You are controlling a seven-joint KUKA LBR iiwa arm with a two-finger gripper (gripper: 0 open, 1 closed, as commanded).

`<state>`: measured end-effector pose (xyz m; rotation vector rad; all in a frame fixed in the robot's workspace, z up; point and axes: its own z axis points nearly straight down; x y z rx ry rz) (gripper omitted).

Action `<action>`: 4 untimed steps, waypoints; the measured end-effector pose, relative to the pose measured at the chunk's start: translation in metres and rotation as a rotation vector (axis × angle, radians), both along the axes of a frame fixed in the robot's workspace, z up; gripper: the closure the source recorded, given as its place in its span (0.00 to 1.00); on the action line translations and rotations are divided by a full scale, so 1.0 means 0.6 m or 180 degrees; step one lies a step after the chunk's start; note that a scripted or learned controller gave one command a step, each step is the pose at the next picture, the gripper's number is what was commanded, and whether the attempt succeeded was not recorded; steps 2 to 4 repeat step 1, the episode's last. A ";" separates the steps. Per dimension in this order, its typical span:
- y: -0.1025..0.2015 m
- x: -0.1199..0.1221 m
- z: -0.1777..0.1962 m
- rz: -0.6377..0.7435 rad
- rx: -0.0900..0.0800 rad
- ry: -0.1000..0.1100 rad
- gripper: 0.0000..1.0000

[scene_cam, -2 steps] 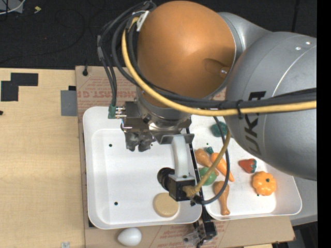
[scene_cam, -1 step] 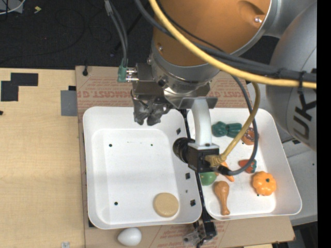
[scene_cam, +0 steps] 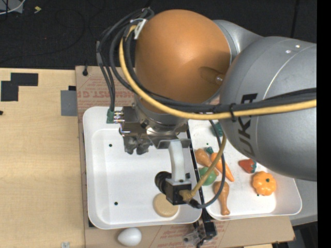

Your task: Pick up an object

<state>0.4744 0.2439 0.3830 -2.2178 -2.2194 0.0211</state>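
Lying well apart from the fingers [scene_cam: 130, 148], a tan disc [scene_cam: 165, 207]

You've got pale wooden bench [scene_cam: 36, 154] left of the gripper [scene_cam: 137, 148]. On it, a cardboard sheet [scene_cam: 98, 89] bears two white bins: one bin [scene_cam: 98, 190] beneath the gripper, the other bin [scene_cam: 282, 205] arm-side. A white egg [scene_cam: 129, 236] sits on the cardboard, below the gripper.

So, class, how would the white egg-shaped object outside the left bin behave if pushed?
The white egg-shaped object would probably roll, given its rounded form. Its smooth surface looks slippery, so a pinch might squeeze it out.
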 end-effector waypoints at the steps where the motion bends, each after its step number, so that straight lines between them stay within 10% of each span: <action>1: -0.002 0.003 0.156 0.0001 0.0027 -0.0049 1.00; 4: -0.002 0.003 0.156 0.0001 0.0027 -0.0049 1.00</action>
